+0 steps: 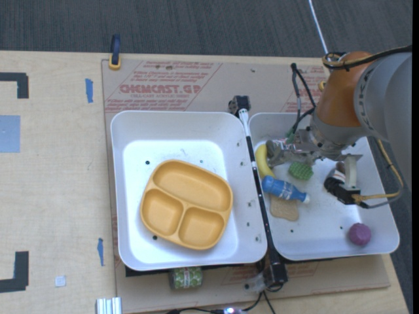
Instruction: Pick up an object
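claw (283, 150) over right bin (386, 231); plywood bench (59, 195); dark carpet (196, 12) behind

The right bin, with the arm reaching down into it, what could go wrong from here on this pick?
The tool sits low among crowded items: the banana, green object and blue bottle lie close together, so it may nudge a neighbour or catch two at once. The bottle is round and lies on its side on the brown slice, so it could roll away when touched. The banana lies against the right bin's wall, leaving little room beside it.
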Controlling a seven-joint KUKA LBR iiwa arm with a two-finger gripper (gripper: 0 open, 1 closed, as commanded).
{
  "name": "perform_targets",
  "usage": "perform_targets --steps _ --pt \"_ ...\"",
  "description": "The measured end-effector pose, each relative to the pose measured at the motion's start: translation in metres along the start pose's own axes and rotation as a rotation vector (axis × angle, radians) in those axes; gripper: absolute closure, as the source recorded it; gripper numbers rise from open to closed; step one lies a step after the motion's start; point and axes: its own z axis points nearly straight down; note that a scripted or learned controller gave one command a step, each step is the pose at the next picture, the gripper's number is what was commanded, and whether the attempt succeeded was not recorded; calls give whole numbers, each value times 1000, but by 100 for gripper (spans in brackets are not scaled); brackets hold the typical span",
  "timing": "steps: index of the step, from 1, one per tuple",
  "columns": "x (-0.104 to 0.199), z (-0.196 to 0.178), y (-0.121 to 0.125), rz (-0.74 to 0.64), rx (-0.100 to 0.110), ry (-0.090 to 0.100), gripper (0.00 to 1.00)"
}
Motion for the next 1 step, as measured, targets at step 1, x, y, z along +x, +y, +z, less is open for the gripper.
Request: perform_targets --steps 1 --pt "6 -1 -40 4 -6 -5 0"
